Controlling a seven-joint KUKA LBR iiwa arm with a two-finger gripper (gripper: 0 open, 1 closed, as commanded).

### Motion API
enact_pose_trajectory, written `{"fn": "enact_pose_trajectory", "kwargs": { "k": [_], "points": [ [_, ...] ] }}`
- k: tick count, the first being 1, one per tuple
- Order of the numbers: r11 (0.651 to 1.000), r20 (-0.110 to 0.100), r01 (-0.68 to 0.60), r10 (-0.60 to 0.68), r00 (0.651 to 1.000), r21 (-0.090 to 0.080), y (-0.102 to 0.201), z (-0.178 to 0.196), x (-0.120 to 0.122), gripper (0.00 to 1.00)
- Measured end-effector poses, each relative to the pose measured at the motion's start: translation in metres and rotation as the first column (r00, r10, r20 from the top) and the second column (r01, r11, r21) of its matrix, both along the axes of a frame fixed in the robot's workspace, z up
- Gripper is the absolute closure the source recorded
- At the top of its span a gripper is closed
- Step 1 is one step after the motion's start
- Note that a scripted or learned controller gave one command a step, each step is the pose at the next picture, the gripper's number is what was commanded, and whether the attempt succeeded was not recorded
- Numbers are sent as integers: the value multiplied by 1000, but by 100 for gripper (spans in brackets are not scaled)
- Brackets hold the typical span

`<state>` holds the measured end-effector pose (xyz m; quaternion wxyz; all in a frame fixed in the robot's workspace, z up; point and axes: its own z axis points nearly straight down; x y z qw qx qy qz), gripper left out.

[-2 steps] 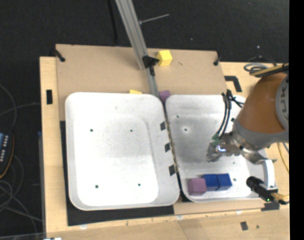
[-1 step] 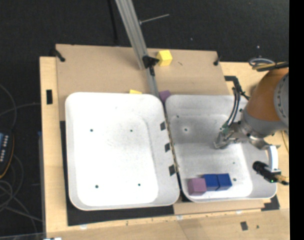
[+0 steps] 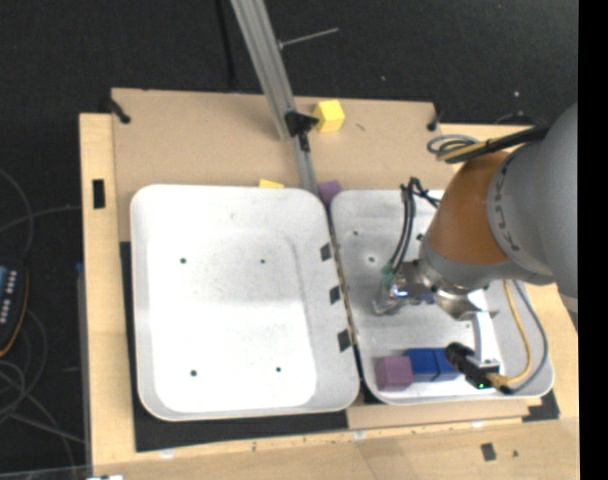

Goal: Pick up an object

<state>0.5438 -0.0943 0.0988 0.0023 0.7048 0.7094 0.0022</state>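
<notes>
Blue block (image 3: 431, 363) beside purple block (image 3: 393, 371), right bin's (image 3: 369, 230) near edge.

Arm enters from right; gripper (image 3: 389, 298) low over right bin (image 3: 364, 230). Purple block (image 3: 393, 371) and blue block (image 3: 430, 363) at bin's lower edge. Left bin (image 3: 224, 298) alongside.

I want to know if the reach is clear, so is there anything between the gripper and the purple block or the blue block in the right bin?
Nothing visible stands between them. The gripper hangs over bare floor of the right white bin; the purple block and blue block sit side by side nearer the front wall.
</notes>
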Motion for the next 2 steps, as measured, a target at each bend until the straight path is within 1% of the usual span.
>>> {"fn": "enact_pose_trajectory", "kwargs": {
  "k": [1,2],
  "points": [
    [1000,-4,7,-7,1000,0,-4,29,-31,100],
    [1000,-2,13,-13,1000,-1,-6,39,-30,100]
  ]
}}
